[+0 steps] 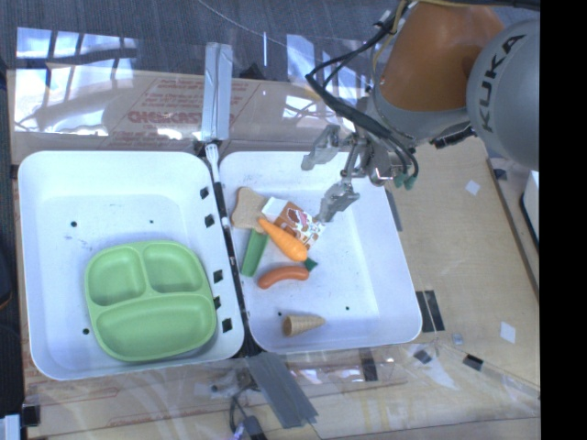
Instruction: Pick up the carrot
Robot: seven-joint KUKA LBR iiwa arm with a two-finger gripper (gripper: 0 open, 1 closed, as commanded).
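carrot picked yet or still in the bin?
Still in the bin: the carrot lies flat among the other toy food, with the gripper above and right of it.

"KUKA" on grey arm [514, 71]; red print on panel [165, 108] illegible

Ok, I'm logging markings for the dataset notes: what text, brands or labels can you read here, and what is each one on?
"KUKA": dark letters on the arm's grey housing, at the upper right.
Red printing on the clear sheet behind the bins: too blurred and washed out by glare to read.
Small red and white packet in the right bin, beside the carrot: print too small to read.
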